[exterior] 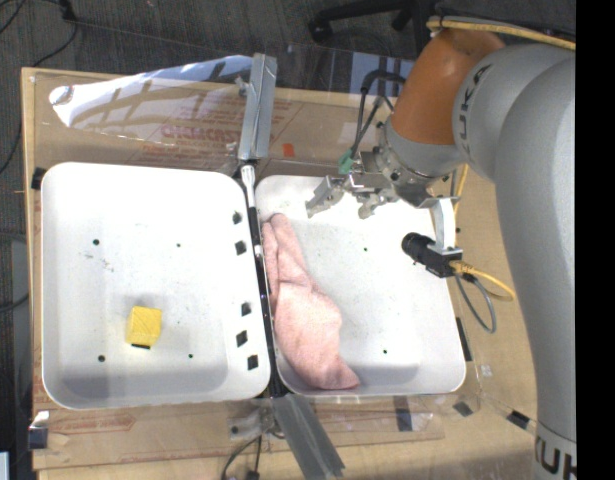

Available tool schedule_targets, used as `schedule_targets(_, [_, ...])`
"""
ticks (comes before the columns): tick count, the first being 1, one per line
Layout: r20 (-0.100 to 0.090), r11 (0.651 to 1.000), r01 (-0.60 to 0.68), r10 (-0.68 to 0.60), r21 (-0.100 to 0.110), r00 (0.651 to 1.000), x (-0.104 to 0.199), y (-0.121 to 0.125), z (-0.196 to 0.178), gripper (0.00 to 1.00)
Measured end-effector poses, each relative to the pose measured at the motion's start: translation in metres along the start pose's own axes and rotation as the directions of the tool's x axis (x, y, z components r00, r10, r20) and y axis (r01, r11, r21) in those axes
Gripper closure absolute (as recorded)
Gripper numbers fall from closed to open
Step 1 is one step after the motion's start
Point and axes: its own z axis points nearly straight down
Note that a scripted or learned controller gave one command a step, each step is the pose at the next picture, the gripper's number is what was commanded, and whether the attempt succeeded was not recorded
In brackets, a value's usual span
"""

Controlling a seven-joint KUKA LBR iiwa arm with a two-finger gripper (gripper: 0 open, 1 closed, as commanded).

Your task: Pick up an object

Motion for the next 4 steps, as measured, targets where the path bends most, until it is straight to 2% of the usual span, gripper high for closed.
schedule_targets(1, [0.001,1.0,0.025,-0.025,-0.002,1.0,0.005,0.015,0.113,0.0])
schedule_targets(2, [0.001,1.0,0.029,-0.029,0.001,1.0,0.006,0.015,0.103,1.0])
schedule_targets(3, [0.005,0.88,0.475,-0.475,-0.005,0.88,0.038,0.04,0.111,1.0])
schedule_targets(4, [0.02,0.885,0.466,-0.466,-0.001,0.885,0.026,0.04,0.107,0.0])
